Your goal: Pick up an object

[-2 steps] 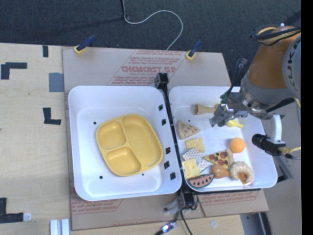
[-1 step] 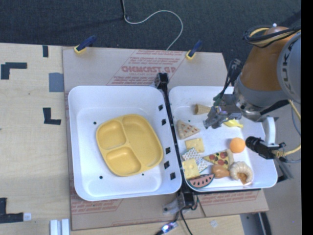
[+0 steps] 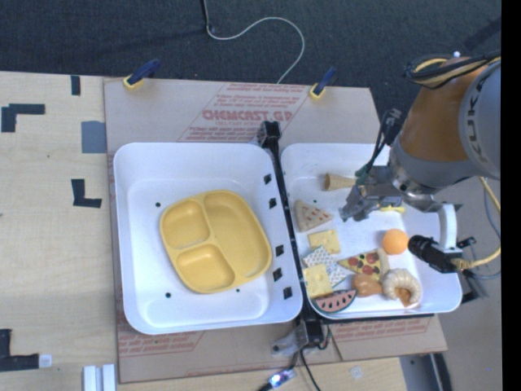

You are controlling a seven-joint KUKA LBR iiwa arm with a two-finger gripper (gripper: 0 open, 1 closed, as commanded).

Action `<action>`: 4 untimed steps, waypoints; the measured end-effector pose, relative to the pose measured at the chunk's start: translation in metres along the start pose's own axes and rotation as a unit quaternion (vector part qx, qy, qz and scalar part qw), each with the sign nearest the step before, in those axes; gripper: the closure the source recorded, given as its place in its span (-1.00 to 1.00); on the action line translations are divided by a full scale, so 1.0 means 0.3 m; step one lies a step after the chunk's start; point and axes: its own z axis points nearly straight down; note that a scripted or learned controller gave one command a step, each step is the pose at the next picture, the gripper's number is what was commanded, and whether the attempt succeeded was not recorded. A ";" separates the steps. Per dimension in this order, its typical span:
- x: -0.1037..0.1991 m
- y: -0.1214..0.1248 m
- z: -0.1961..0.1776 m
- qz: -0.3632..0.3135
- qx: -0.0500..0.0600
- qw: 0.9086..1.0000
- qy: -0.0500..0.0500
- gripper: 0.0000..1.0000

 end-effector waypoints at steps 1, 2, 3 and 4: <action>0.002 -0.001 -0.072 -0.001 -0.001 1.000 0.001 1.00; 0.009 -0.019 -0.008 0.000 0.000 1.000 0.000 1.00; 0.015 -0.007 -0.068 -0.001 -0.001 1.000 0.001 1.00; 0.036 -0.001 -0.037 0.000 0.000 1.000 0.000 1.00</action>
